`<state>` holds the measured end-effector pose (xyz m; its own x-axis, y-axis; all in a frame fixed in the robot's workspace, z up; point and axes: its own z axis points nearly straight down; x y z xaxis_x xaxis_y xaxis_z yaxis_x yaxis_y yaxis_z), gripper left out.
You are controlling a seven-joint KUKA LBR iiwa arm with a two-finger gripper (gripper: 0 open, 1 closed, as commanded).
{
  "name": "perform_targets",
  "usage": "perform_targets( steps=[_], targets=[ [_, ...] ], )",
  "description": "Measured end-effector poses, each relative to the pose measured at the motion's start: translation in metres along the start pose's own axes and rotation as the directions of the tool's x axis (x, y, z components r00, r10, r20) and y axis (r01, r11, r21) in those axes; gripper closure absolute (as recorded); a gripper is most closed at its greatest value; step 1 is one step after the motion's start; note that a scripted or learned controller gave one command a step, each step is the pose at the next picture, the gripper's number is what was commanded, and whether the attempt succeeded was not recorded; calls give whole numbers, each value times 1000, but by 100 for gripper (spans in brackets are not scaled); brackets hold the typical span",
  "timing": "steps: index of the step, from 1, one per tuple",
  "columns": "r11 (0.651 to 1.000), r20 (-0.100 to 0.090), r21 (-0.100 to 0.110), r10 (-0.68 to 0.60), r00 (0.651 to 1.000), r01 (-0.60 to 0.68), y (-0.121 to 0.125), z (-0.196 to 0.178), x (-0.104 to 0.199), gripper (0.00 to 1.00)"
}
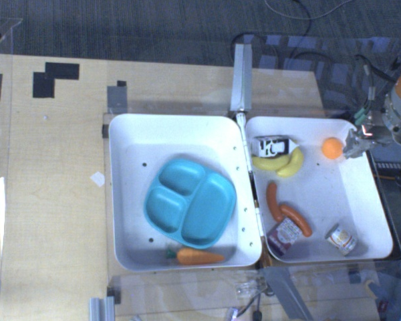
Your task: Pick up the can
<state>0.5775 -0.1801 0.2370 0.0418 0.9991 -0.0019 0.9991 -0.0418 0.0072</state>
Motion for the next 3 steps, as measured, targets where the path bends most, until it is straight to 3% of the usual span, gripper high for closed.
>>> perform_targets(
  steps=[1, 2, 3],
  targets=[
    [965, -1, 6, 261, 965, -261, -10, 100, 89, 100],
    [961, 0, 3, 275, 961, -275, 1, 55, 41, 100],
    [795, 2, 6, 606, 796, -606, -15, 52, 103, 100]
  ],
)
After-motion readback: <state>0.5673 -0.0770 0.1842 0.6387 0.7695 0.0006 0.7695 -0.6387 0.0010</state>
